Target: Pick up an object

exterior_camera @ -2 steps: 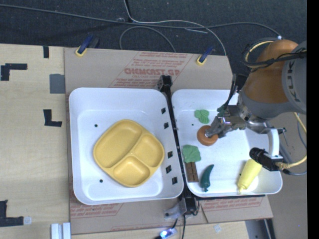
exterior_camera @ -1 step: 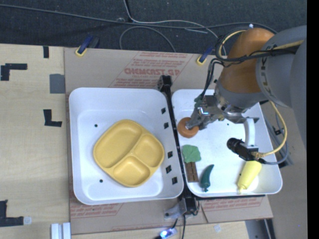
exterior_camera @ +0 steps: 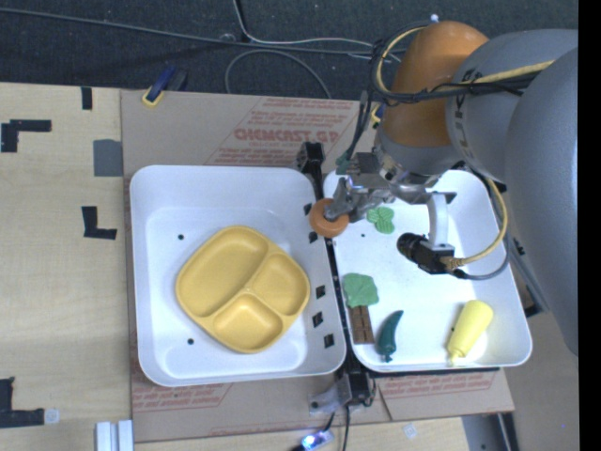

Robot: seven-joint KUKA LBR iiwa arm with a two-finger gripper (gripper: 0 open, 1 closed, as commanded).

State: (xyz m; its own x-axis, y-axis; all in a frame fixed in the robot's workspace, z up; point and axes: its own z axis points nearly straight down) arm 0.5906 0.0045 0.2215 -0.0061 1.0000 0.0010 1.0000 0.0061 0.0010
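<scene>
Right now the gripper (exterior_camera: 341, 203) hangs low over the strip where the two white bins meet, at the upper left corner of the right bin (exterior_camera: 503, 348). An orange round piece (exterior_camera: 328, 220) sits right at its tip, on the dividing rims. From where I stand I cannot tell whether the gripper is spread or clamped on it. A small green leafy piece (exterior_camera: 381, 218) lies just beside, inside the right bin. Further down that bin are a second green piece (exterior_camera: 359, 289), a brown stick (exterior_camera: 362, 323), a teal pepper (exterior_camera: 388, 334) and a yellow bottle (exterior_camera: 469, 329). The left bin (exterior_camera: 141, 252) holds a yellow divided plate (exterior_camera: 244, 287).
</scene>
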